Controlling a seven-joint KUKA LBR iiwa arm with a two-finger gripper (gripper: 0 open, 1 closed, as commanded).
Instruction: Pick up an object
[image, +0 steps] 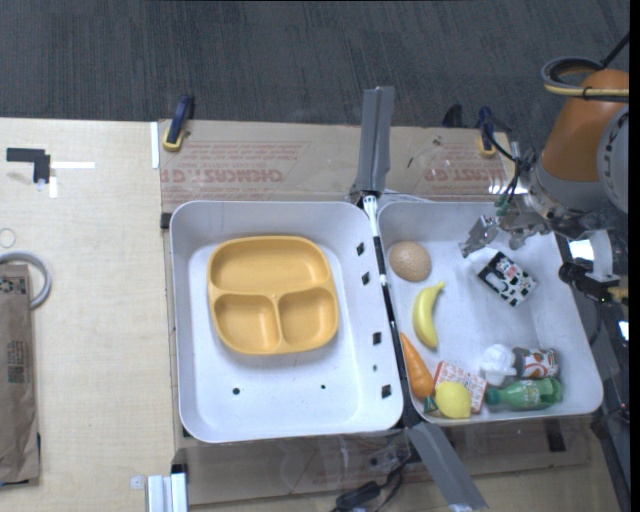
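**White bins, arm over the right one**

White plastic, two shallow bins side by side on the bench. The left bin (190, 330) carries a yellow tray (272, 295) with three compartments, lying flat near its middle. The right bin (570, 320) has the clutter. An egg (409, 261) sits near the top left corner, and just below it a banana (429, 314) lies curved, pointing down the bin. Against the left wall further down is a carrot (417, 366), its tip toward the front corner, where a lemon (453, 399) rests. Beside the lemon lies a green bottle (524, 394) on its side, with a white crumpled piece (496, 358) and a small brown carton (536, 361) just behind it.

The arm (585, 135) comes in from the right, orange band showing. Its gripper (482, 236) hangs over the upper part of the right bin, fingers spread a little, nothing between them. Just beside it, slightly lower and to the right, a black-and-white box (506, 279) lies tilted on the bin floor, apart from the fingers.
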